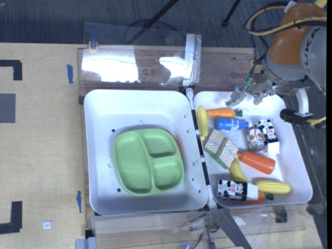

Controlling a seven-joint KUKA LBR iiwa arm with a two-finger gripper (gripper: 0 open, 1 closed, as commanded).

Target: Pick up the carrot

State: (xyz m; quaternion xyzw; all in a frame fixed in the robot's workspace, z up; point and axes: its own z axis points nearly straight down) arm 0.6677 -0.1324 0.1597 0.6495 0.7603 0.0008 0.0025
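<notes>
Camera view from above the bench has the arm reaching in at the upper right, and its tool (239,98) hangs at the far rim of the right bin (303,162), just above and to the right of the carrot (222,112). I cannot tell from here how the tool is set, so I will not guess at it; nothing shows gripped in it.

Taking the blue bottle (231,123) as the landmark: the carrot lies just beyond it, touching or very nearly so, toward the far wall of the bin. A yellow banana-like piece (202,122) lies just left of the bottle, against the wall shared with the left bin (98,139), where a green divided plate (149,161) sits. A larger orange bottle-shaped thing (257,161) lies nearer than the blue bottle and to its right, well apart from the carrot.

My reading is that this is the approach step, with the grasp not yet made. The carrot's long axis runs nearly left to right across the bin, the orange body toward the left and a small green end toward the right, near the tool. The next move, I would judge, calls for a short shift left and a descent, straddling the carrot across its narrow width while staying off the blue bottle.
</notes>
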